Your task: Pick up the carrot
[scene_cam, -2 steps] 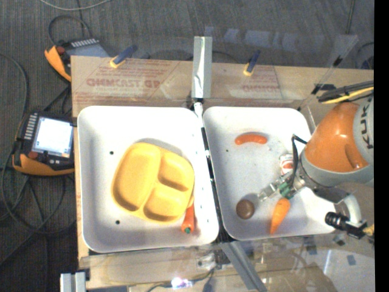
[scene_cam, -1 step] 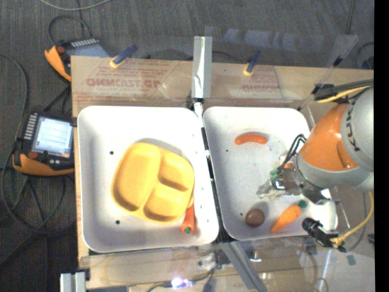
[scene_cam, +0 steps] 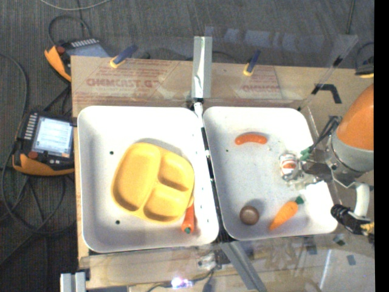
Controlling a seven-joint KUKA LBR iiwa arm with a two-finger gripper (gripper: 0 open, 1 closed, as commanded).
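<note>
An orange carrot with a green top lies slanted in the right bin, near its front right corner. A second, smaller carrot rests in the left bin, against the front right edge of the yellow plate. My gripper reaches in from the right over the right bin's right side. It sits a little behind the right bin's carrot and apart from it. The grey arm with its orange band hangs over the bin's right rim.
An orange sausage lies toward the back of the right bin. A brown ball sits just left of that bin's carrot. The rim between the two bins runs down the middle. A teach pendant lies on the floor at left.
</note>
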